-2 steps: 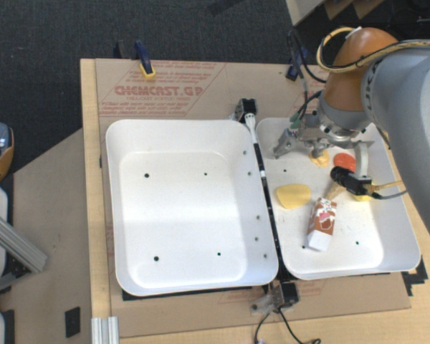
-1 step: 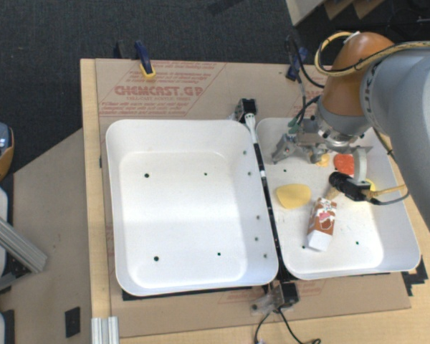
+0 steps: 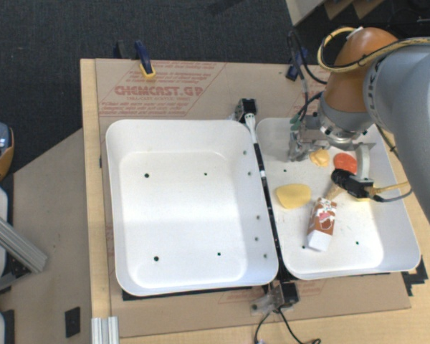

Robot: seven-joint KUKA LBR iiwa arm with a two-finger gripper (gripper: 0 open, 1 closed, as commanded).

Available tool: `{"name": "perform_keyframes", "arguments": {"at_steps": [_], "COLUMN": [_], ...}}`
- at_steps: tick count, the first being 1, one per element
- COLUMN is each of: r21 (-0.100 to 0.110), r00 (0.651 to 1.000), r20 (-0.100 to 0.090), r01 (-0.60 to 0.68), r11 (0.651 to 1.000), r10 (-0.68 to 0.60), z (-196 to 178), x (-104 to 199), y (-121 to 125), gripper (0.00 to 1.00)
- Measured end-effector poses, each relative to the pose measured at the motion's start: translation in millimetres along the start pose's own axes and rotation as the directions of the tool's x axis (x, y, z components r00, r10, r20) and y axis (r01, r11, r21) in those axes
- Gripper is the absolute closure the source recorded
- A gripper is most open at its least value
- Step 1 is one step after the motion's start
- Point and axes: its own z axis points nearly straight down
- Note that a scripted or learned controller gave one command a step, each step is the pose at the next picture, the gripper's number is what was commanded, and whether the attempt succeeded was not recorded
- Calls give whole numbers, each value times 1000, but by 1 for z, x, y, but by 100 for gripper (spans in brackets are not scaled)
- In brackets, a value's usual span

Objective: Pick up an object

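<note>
Jaw spread cannot be told on the gripper (image 3: 299,147), which is lowered into the right bin (image 3: 394,249) top, nothing seen held, so no pick is judged done, with yellow bit (image 3: 319,158), orange piece (image 3: 345,162), yellow lump (image 3: 292,196) and bottle (image 3: 322,224) left lying nearby.

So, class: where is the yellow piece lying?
The yellow piece lies in the right bin, near the divider, just above-left of the brown-and-white bottle.

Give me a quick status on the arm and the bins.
Gripper low in right white bin, far corner. Small yellow piece beside it, not visibly held. Yellow flat lump, orange-red piece, brown-and-white bottle lie nearby.
</note>
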Motion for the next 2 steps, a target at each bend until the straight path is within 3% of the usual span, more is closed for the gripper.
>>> {"name": "perform_keyframes", "arguments": {"at_steps": [1,2], "r21": [-2,-9], "r00": [1000,1000], "r20": [-1,2], "r01": [-4,-3], "r11": [1000,1000], "r10": [4,3], "z": [8,-2], "x": [0,0], "y": [-100,-96], "gripper": [100,100]}}
